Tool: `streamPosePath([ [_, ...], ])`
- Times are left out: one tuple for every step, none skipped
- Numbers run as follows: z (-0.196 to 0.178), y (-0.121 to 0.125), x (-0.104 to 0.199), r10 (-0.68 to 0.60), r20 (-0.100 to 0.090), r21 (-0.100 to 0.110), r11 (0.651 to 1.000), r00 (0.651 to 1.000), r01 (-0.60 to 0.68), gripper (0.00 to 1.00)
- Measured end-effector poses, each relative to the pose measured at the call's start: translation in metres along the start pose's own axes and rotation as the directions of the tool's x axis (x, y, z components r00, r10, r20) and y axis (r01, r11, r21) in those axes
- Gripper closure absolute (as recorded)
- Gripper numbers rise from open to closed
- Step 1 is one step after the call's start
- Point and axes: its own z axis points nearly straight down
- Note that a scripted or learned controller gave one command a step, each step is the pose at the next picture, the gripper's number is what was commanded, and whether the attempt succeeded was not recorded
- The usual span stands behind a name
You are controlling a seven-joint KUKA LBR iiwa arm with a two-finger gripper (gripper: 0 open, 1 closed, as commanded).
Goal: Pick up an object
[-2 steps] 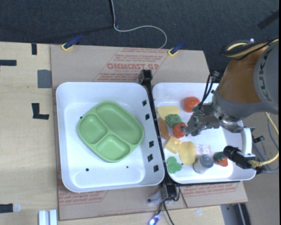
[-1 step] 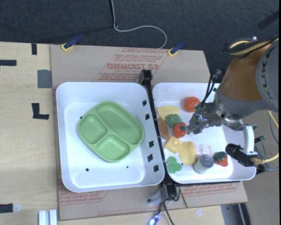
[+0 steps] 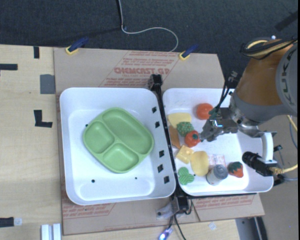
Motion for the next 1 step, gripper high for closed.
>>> streamPosePath([
  [-0.0021, 0.0069, 0.0057, 0.000, 0.000, 0.001, 1.000, 1.000, 0.000, 1.00],
])
